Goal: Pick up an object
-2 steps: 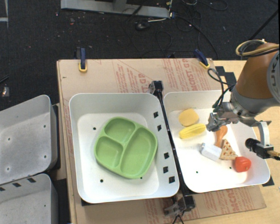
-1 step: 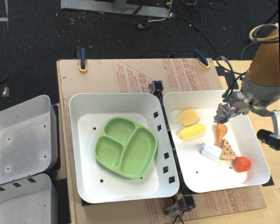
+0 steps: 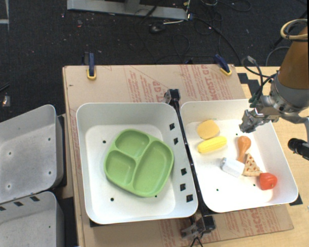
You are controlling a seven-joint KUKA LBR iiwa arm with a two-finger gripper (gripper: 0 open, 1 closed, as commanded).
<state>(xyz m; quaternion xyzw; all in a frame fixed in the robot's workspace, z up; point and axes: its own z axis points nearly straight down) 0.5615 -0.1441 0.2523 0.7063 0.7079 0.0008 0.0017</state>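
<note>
The right bin (image 3: 233, 198) holds several toy foods: a yellow-orange bun-like piece (image 3: 208, 128), a yellow corn cob (image 3: 212, 145), a brown chicken drumstick (image 3: 242, 147), a waffle-patterned slice (image 3: 251, 165), a white block (image 3: 231, 167) and a red tomato (image 3: 268, 180). My gripper (image 3: 248, 122) hangs over the bin's far right part, just above the drumstick's upper end. Nothing shows between its fingers.
The left bin (image 3: 94, 122) holds a green three-compartment plate (image 3: 139, 161). Both bins rest on a cardboard-covered board (image 3: 143, 83) with clamps at the back. Spare white trays (image 3: 23, 145) lie at the left. Cables run behind the arm at the right.
</note>
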